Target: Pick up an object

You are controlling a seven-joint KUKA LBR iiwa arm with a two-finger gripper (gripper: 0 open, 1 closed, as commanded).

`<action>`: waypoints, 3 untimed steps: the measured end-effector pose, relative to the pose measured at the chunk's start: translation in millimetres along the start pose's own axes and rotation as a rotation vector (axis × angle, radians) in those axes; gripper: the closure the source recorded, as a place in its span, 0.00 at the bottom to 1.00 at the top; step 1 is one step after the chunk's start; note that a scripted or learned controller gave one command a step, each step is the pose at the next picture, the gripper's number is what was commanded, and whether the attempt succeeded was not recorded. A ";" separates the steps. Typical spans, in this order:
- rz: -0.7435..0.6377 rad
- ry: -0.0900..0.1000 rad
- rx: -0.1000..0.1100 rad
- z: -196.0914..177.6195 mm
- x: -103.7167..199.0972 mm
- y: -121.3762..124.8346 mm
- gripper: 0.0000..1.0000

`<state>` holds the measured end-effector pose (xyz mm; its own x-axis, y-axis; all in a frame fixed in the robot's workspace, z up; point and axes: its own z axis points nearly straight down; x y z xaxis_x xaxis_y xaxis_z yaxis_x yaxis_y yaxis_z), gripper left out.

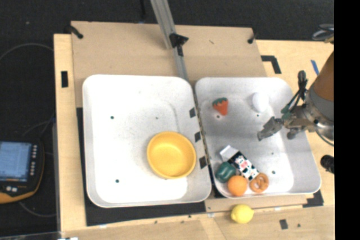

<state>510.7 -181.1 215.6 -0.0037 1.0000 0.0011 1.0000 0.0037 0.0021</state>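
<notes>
My gripper (279, 132) hangs over the right side of the right bin (292, 177), open, with nothing between its fingers. A small red strawberry-like toy (220, 105) lies at the bin's upper left, and a white rounded object (260, 101) lies just above and left of the gripper. Along the bin's front edge sits a cluster: a white and black patterned box (239, 161), a dark green object (226, 171), an orange ball (237, 185) and a brown ring-shaped piece (259, 182). The cluster is below and left of the gripper, apart from it.
A yellow bowl (171, 154) sits in the left bin (112, 104) near its right wall. A yellow lemon (242, 213) lies on the bench in front of the right bin. A slanted metal pole (163, 14) rises behind the bins.
</notes>
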 end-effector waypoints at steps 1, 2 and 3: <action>0.002 0.000 0.000 -0.1 -0.3 -0.1 0.00; 0.004 -0.002 0.007 59.2 -4.1 6.5 0.00; 0.004 -0.002 0.006 112.0 -5.4 5.6 0.00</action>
<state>516.5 -186.3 103.6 0.0007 1.0000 -0.0013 1.0000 -0.0007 -0.0039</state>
